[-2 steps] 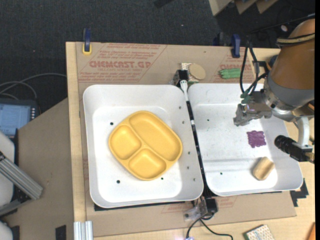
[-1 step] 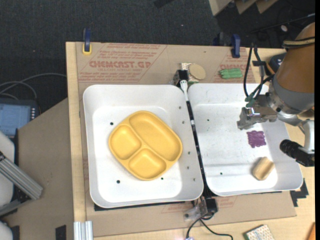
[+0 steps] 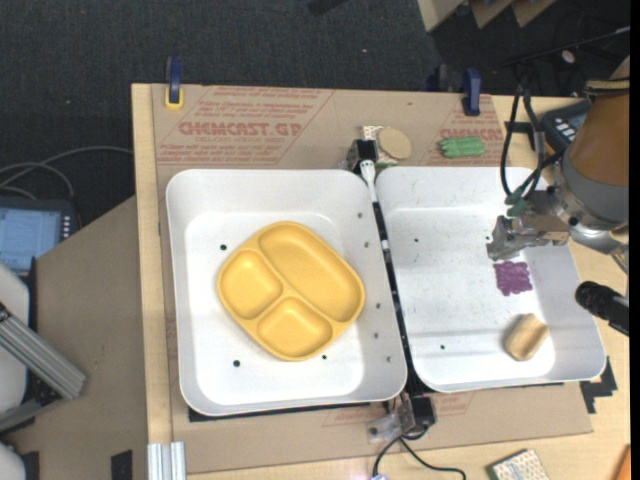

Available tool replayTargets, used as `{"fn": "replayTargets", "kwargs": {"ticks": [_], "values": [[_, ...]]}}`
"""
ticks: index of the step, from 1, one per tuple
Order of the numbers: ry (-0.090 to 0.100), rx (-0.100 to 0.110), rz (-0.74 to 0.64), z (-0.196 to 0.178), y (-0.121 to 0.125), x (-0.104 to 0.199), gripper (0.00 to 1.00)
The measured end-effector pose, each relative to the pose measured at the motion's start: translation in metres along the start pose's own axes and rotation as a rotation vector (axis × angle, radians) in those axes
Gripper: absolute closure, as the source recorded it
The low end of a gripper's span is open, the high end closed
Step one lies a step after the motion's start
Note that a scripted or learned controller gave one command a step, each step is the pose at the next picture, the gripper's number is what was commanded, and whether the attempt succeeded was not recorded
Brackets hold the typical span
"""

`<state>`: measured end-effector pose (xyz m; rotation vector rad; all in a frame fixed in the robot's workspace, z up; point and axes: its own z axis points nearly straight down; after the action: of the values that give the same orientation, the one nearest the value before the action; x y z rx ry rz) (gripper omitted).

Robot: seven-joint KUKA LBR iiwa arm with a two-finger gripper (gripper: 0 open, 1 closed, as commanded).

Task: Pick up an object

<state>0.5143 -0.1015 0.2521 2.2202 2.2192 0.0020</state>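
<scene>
A yellow divided plate (image 3: pixel 290 289) lies in the middle of the left bin (image 3: pixel 190 208). In the right bin (image 3: pixel 440 268) a purple fuzzy object (image 3: pixel 513 277) lies near the right side, and a tan bread-like piece (image 3: pixel 525 337) sits nearer the front right corner. My gripper (image 3: pixel 508 245) hangs over the right bin, just above and behind the purple object, close to touching it. Nothing is visibly between its fingers.
A green object (image 3: pixel 461 148) and a round tan disc (image 3: pixel 396 145) rest on the bench board behind the bins. A raised divider (image 3: pixel 385 258) separates the two bins. Blue clamps (image 3: pixel 472 92) hold the board's back edge.
</scene>
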Motion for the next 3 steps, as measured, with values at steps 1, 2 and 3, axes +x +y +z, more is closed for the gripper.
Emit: {"fn": "replayTargets", "kwargs": {"ticks": [1,2,3], "values": [[0.001,0.006,0.003,0.006,-0.023,-0.026,1.00],[0.002,0.006,0.001,0.015,-0.036,-0.024,1.00],[-0.001,0.000,0.001,0.014,-0.026,-0.044,1.00]]}}
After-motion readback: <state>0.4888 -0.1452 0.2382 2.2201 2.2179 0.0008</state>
